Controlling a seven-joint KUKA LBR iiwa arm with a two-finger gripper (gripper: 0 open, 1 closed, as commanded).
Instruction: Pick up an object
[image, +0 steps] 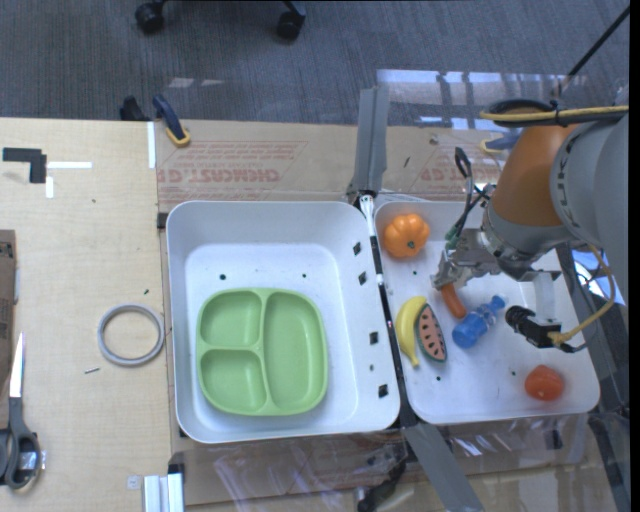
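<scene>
Jaws hang low in the right bin, grip state unclear; wooden counter beyond, grey carpet behind.

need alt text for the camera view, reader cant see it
A grey robot arm's gripper hangs low over the right bin, which holds an orange pumpkin, banana, watermelon slice, blue bottle and tomato. The left bin holds a green divided plate.
</scene>
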